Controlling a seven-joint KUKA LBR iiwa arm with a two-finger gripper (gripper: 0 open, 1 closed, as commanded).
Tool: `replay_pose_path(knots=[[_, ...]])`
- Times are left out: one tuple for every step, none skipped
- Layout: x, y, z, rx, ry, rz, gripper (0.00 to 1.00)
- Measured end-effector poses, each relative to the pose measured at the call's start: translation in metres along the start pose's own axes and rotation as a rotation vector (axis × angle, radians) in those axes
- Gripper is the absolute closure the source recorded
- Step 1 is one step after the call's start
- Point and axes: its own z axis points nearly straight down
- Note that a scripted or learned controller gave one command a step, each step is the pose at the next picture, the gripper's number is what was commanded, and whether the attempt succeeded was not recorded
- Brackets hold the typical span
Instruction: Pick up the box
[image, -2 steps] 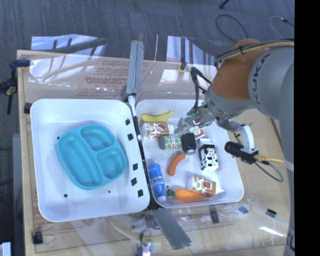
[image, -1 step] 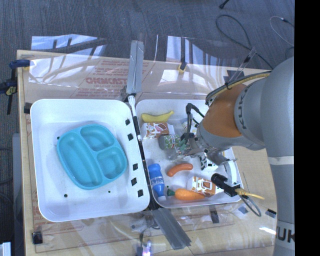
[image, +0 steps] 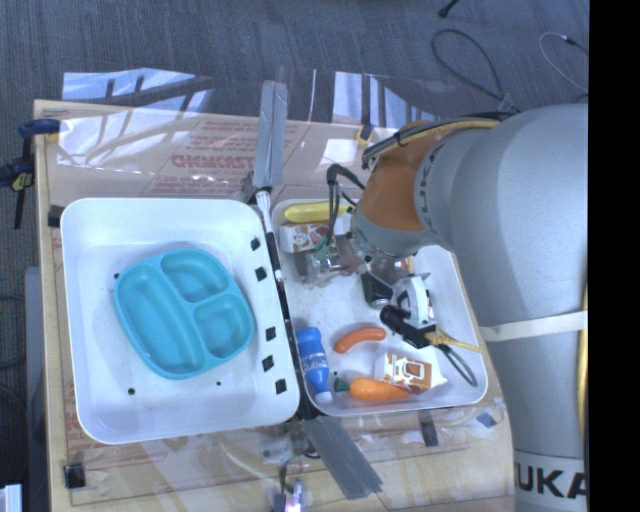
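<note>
Tan bench (image: 150, 165) on grey carpet (image: 150, 40) bears the box's (image: 412, 372) white bin (image: 447, 282).

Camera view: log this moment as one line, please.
gripper low in right bin, beside small box | hold: cannot tell | second box near carrot | left bin: blue tray

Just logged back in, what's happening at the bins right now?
The arm is over the right bin, its end effector low beside a small box near the banana. No grasp is visible. Another orange-and-white box lies by the carrot. The left bin holds a blue tray.
</note>
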Motion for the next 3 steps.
replay_pose_path(knots=[[0.053, -0.031, -0.101, -0.001, 0.0, 0.197, 1.0], [0.035, -0.099, -0.018, -0.031, -0.011, 0.302, 1.0], [0.064, -0.085, -0.1, -0.001, 0.001, 0.478, 1.0]])
